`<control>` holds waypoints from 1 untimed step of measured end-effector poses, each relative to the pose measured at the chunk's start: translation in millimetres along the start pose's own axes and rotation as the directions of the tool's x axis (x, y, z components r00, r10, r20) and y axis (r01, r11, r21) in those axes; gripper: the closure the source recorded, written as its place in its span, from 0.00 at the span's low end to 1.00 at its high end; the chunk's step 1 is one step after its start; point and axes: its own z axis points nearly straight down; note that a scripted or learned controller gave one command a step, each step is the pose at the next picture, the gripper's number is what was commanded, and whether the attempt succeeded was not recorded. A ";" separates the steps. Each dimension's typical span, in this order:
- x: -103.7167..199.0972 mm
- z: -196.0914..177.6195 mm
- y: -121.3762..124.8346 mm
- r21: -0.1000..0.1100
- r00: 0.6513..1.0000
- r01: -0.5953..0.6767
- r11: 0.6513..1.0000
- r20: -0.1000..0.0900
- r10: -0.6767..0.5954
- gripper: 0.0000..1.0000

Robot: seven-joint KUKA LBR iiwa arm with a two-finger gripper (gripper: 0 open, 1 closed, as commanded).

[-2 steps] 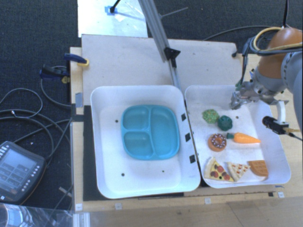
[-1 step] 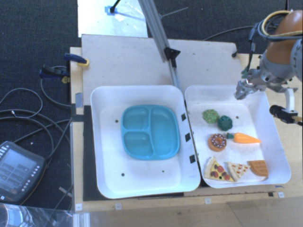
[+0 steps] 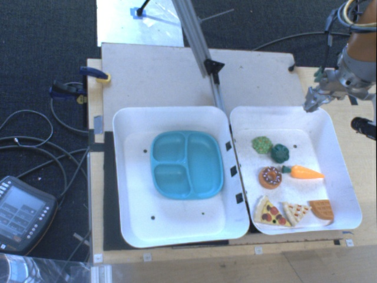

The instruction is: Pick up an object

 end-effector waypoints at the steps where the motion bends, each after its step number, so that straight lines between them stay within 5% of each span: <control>1: 0.1 -0.1 1.1 0.006 1.000 0.000 1.000 -0.001 0.000 1.00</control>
